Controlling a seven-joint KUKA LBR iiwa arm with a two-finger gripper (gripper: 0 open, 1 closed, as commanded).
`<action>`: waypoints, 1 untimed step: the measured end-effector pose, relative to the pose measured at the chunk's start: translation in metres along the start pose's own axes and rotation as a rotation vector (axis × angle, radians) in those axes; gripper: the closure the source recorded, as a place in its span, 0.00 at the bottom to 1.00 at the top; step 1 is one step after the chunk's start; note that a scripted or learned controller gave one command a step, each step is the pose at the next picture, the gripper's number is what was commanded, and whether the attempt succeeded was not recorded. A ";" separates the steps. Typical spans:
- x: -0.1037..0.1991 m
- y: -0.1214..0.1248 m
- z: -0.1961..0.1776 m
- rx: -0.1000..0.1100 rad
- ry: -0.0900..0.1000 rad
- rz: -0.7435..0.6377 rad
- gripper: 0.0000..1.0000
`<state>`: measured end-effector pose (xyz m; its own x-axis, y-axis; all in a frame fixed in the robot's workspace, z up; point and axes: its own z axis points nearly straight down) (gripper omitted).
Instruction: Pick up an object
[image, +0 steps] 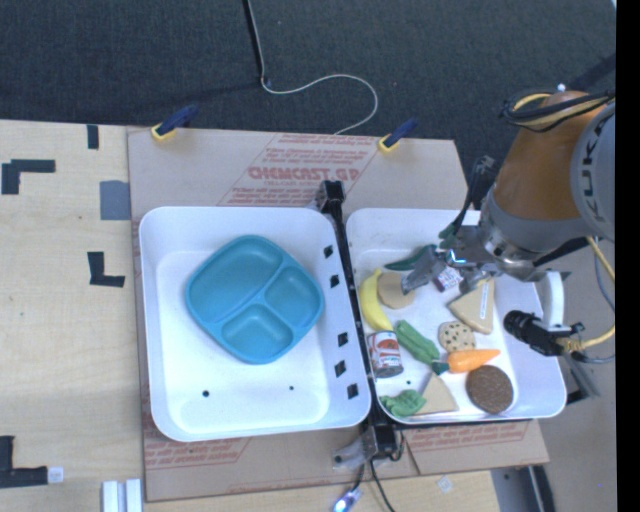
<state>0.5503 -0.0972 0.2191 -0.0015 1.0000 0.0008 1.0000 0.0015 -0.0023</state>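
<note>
Reaching in from the right, the arm (545, 180) hung low over the right bin (545, 400), its hand (432, 268) set among the toys at the bin's upper left; dark fingers pointed toward the divider, but blur and clutter hid their gap, so I could not tell whether the hand was released or clenched, and nothing showed plainly between them; just beside the hand lay a banana (373, 302) along the left wall, with a tan round piece (396, 292) touching it; below these sat a small can (386, 353), a green pod (418, 341), a cookie (455, 335), a carrot (472, 359), a brown disc (490, 388) and a pale wedge (476, 310), all loose in that bin; the left bin (160, 300) held a blue tray (254, 297), well apart from the arm; on the counter (60, 300) nothing else mattered; by my judgement the step in hand was the approach or the closing on a piece near the banana, with no lift yet made; the next move called for a firm closure on one piece, then a straight rise clear of its neighbours, since the crowding could let the fingers nudge the banana or slip off the round piece.
</note>
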 end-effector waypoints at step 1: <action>0.047 -0.054 -0.052 -0.001 0.001 -0.003 0.00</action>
<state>0.4965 -0.0499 0.2710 -0.0048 1.0000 0.0021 1.0000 0.0048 -0.0015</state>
